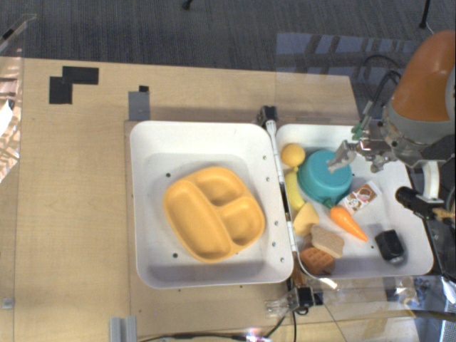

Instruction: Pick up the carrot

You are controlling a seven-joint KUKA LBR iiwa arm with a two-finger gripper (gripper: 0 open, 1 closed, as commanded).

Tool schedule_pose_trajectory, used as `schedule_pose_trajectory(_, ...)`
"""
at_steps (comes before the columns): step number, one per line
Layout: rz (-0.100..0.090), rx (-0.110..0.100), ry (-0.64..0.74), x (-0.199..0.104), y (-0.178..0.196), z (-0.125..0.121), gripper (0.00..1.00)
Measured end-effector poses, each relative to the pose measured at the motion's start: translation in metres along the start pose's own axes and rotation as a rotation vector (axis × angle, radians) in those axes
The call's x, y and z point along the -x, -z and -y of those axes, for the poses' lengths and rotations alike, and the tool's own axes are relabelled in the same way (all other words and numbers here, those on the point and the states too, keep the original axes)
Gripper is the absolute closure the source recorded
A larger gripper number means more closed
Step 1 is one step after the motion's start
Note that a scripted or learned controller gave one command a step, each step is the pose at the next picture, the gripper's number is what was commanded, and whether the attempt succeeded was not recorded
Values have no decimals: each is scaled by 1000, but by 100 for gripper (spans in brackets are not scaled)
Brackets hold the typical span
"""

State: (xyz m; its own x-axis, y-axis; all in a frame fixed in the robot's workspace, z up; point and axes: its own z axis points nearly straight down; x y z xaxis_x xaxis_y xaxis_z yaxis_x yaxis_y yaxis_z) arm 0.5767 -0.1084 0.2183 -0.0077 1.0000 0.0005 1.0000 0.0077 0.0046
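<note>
We look down on a pale wooden bench (71,212) over dark grey carpet, bearing two shallow white bins side by side. The left bin (149,148) holds a yellow divided plate (212,212) at its middle. In the right bin (420,258) sits a teal bowl (324,177), which we take as our landmark. The carrot (348,221) lies just below and to the right of the bowl, pointing down and right, apart from the arm. A lemon (292,154) sits just left of the bowl, a small printed packet (362,197) just right of it, and bread slices (324,244) below it. A black object (390,245) lies farther down and right. The gripper (349,152) hangs over the bowl's upper right rim; we cannot tell how its fingers stand, and we see nothing between them.
</note>
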Motion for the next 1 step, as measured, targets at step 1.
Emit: schedule_pose_trajectory(1, 8, 32, -120, -10, -105, 57, 0)
